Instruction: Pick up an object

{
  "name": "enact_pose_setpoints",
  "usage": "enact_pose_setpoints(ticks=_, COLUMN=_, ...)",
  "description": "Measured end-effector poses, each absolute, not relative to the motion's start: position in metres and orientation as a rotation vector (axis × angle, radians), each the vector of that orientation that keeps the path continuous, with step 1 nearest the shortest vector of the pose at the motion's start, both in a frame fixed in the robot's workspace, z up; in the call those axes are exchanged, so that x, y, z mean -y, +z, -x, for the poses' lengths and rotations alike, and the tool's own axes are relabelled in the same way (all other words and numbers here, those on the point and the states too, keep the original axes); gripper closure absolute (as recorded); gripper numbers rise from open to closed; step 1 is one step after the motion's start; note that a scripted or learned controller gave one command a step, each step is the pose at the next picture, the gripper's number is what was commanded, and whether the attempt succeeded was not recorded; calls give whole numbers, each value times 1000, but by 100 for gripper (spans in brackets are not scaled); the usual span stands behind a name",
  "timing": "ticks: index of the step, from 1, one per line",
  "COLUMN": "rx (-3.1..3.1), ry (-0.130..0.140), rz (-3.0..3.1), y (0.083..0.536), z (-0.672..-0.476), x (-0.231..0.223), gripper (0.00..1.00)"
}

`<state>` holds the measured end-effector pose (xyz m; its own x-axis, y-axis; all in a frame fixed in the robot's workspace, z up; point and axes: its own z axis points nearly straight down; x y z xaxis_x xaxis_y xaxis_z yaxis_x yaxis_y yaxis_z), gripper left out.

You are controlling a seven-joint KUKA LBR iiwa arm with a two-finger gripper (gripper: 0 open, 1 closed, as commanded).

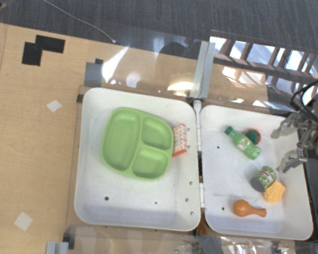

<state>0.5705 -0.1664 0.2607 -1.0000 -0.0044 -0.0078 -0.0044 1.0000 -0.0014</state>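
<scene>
1. Overhead, the gripper hung at the right edge of the right bin, its two fingers spread apart with nothing between them.
2. Its fingers stood above bare white bin floor, near the can but not touching it.
3. Within the right bin lay a green bottle on its side, with a small red and green object just beside its far end.
4. Lower down, a green-labelled can rested touching a yellow wedge.
5. Near the front wall of that bin lay an orange drumstick-shaped toy.
6. The left bin held a green divided plate, and a red and white packet lay against the plate's right rim.
7. Both bins sat side by side on the wooden desk.
</scene>
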Motion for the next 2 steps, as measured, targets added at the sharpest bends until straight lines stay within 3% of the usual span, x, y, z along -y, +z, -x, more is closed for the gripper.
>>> enact_pose_setpoints(ticks=1, rx=-3087, ry=2, rz=-577, y=143, z=-570, x=144, gripper=0)
enact_pose_setpoints(ticks=2, rx=-2827, ry=6, rz=-1345, y=89, z=-581, x=134, gripper=0)
